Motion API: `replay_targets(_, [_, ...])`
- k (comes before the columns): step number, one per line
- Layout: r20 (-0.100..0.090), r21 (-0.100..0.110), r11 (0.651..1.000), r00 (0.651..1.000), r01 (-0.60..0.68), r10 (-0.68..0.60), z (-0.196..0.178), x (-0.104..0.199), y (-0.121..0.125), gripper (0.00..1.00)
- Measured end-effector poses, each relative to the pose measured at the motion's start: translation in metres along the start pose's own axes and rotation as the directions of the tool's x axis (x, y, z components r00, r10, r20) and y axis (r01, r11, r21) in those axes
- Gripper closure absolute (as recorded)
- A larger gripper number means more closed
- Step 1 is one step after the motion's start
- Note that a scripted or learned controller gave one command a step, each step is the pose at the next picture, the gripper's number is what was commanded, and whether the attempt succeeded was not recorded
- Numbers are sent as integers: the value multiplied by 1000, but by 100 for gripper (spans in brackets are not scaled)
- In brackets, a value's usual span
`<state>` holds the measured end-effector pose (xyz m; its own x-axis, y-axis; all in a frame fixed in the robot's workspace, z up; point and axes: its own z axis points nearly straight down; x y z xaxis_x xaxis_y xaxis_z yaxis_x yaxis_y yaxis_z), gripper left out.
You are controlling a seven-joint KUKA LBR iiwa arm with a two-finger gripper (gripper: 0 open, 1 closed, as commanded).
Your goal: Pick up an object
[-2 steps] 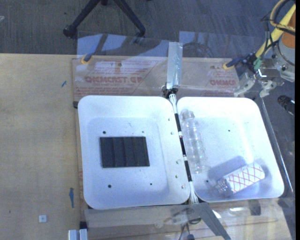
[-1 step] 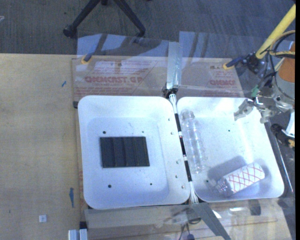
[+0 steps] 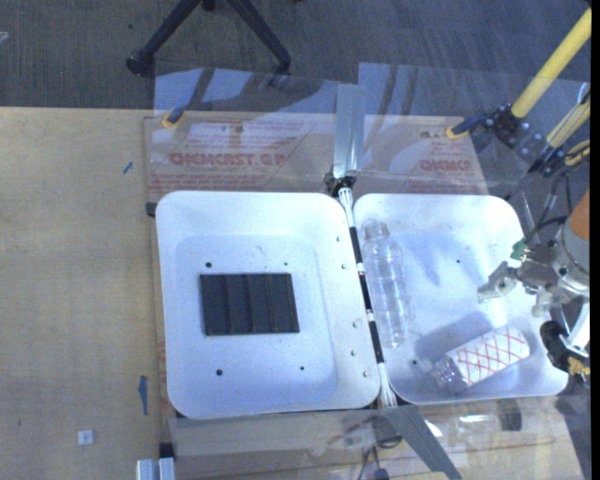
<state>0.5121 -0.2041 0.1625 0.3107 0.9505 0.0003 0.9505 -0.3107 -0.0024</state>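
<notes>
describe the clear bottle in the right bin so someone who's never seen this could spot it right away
Of the two white bins, take the right bin, nearest the arm. Along its left wall, beside the divider between the bins, lies the clear plastic bottle, lengthwise with its cap toward the far edge. It is see-through and unmarked, unlike the bottle with the red crisscross label lying near the bin's front edge.

A pale wooden bench (image 3: 66, 281) fills the left and lower frame, with small blue marks on its surface. Across the top runs dark grey carpet (image 3: 394, 37), where black legs of a stand (image 3: 211, 28) splay at upper centre. Clear plastic sheets (image 3: 234, 155) with red lettering stand behind the bins
</notes>
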Motion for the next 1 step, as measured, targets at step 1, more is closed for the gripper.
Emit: replay_targets(1, [0,0,997,997,78,-78,21,-14,-28,0])
